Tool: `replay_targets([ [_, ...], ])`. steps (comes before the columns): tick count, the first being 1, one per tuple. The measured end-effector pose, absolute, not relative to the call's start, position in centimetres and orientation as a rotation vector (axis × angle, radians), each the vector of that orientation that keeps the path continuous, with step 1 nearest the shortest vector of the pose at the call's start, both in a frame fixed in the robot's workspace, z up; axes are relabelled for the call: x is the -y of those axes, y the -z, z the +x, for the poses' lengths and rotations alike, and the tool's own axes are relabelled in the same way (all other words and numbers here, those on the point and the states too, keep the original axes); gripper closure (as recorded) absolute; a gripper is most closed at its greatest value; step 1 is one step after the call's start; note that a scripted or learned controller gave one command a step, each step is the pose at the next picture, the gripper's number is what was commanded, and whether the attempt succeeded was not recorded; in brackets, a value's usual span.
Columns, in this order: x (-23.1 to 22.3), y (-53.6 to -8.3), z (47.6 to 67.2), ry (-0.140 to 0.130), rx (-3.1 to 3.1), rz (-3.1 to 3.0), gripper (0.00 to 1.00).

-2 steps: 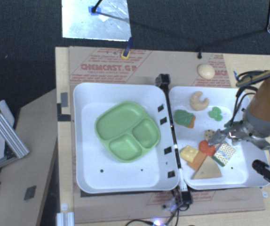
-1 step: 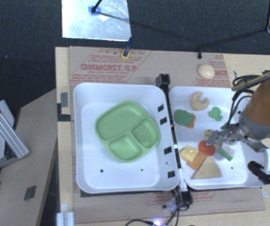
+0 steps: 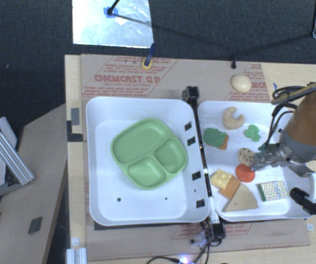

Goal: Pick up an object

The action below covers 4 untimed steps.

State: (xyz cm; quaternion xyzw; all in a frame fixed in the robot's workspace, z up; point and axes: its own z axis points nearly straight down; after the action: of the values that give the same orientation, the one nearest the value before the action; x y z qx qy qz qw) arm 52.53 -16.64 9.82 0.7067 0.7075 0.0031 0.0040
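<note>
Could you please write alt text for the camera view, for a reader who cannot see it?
The arm's gripper reaches into the right bin among toy foods, just above a red tomato and beside a cookie. The left bin holds a green divided plate.

Grey arm [image 3: 306,147], orange band, black cables

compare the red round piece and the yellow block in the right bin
The red round piece is a small flat disc; the yellow block is a larger, squarish chunk. The red piece lies right by the end effector; the yellow block sits further left, toward the bin's divider, touching an orange wedge. Both look like toy food in the right bin.
</note>
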Motion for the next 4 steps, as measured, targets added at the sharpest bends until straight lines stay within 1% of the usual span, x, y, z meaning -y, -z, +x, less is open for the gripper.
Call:
replay_targets([
  [1, 16.6, -14.2, 52.3, -0.003, -2.223, 2.215, 1.0],
  [3, 16.9, -22.7, 52.8, -0.005, -2.223, 2.212, 1.0],
  [4, 12.6, -21.9, 55.8, -0.005, -2.23, 2.209, 1.0],
])
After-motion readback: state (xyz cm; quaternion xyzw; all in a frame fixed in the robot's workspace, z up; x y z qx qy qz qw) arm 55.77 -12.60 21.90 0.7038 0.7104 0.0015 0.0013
